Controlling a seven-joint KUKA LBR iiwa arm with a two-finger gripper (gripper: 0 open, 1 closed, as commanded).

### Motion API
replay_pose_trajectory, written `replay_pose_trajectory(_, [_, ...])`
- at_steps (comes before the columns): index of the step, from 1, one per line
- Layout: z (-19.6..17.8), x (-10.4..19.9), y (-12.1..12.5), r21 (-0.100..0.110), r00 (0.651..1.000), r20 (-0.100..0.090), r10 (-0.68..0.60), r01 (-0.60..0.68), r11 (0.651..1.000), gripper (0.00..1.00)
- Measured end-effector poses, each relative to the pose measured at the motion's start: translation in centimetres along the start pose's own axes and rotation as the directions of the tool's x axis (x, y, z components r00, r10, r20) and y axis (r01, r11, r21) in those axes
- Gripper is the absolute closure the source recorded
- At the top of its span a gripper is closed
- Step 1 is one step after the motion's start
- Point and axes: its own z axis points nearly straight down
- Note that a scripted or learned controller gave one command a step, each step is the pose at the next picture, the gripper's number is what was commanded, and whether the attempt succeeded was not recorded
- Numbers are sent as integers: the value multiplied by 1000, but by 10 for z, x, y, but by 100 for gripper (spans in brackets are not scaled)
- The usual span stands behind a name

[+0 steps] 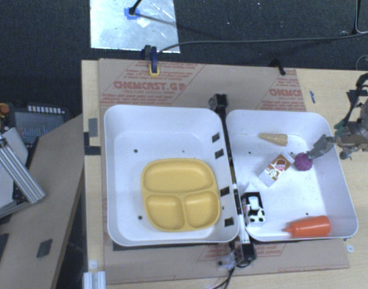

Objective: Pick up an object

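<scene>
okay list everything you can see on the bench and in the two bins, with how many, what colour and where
left bin: one, white, left half of bench
right bin: one, white, beside it
divided tray: one, yellow, in left bin
cone: one, tan, right bin, far side
small carton: one, white with red print, right bin, middle
purple ball: one, right of the carton
black-and-white toy: one, right bin, near left corner
orange bottle: one, lying along right bin's near edge
end effector: one, grey, touching the purple ball from the right

We note: yellow tray point(179, 194), purple ball point(303, 161), orange bottle point(308, 226), tan cone point(273, 138), blk/wht toy point(253, 209), poss. cow-patterned; bins point(171, 122) white.
</scene>
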Motion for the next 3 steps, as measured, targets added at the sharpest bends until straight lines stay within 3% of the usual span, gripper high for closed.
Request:
replay_pose_trajectory(1, [-6, 1, 3, -11, 1000, 3, -3, 3, 1000, 0])
replay_pose_trajectory(3, [92, 3, -3, -8, 1000, 1, -2, 2, 1000, 0])
